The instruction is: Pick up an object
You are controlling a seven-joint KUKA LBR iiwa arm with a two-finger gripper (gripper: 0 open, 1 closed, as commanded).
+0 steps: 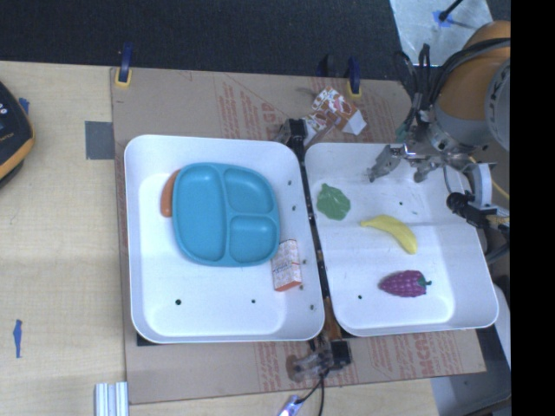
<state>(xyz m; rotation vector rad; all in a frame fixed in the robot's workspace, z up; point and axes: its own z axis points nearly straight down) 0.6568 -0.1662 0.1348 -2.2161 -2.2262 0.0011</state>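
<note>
- While the gripper [401, 165] hangs over the right bin [468, 315]'s far edge, its fingers are spread apart, holding nothing.
- Banana [391, 230]: mid-bin, lying flat; likely light, rigid, smooth plastic. Grip across its narrow middle.
- Green leafy piece [332, 202]: just left; probably soft.
- Grape bunch [403, 283]: nearer; knobbly, should grip well.

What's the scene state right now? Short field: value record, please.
left bin: blue divided plate, orange item partly under the plate's left edge, small packet near the bin's right wall
right bin: green item, yellow banana, purple grape bunch, all lying apart
pincer: over the right bin's upper part, open, nothing between its fingers
nearest item to pincer: green item and banana, neither touched
</note>
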